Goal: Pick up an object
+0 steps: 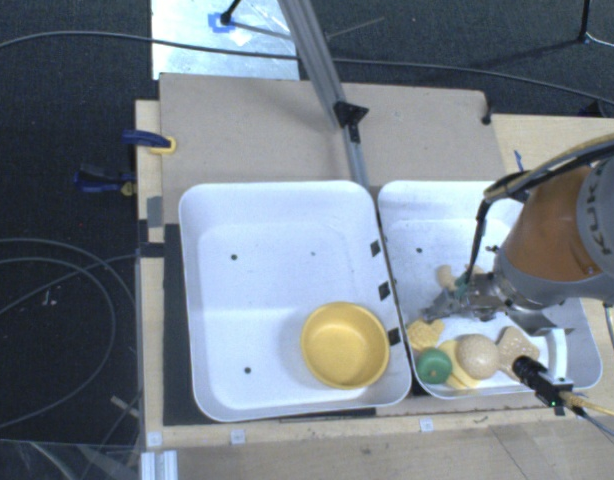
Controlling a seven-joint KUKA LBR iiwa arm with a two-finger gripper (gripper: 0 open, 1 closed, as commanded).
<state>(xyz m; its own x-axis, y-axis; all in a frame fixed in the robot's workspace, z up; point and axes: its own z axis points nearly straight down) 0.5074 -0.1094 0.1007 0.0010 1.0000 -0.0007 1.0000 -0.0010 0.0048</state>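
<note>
Closest to the near edge of the bench, a cluster of small objects is seen in the near part of the right bin (407, 208): a green round piece (434, 366), a beige rounded object (476, 354) just right of it, a tan piece (513, 344) further right, and a yellow waffle-patterned piece (424, 334) just behind the green one. These are packed together, touching or nearly so. A small pale object (445, 275) is seen a little farther back, near the gripper.

The left bin (237, 208) is occupied by 1 yellow bowl (345, 344), set upright in its near right corner, close to the wall shared by the 2 bins.

The arm (572, 228) is seen reaching in from the right, its orange band above the wrist. The gripper (457, 296) is placed low over the right bin, just behind the cluster and beside the pale object. Whether the jaws are open or closed cannot be told, and nothing can be made out between them.

A grey pole (317, 53) is seen crossing the far side of the bench at a slant.
</note>
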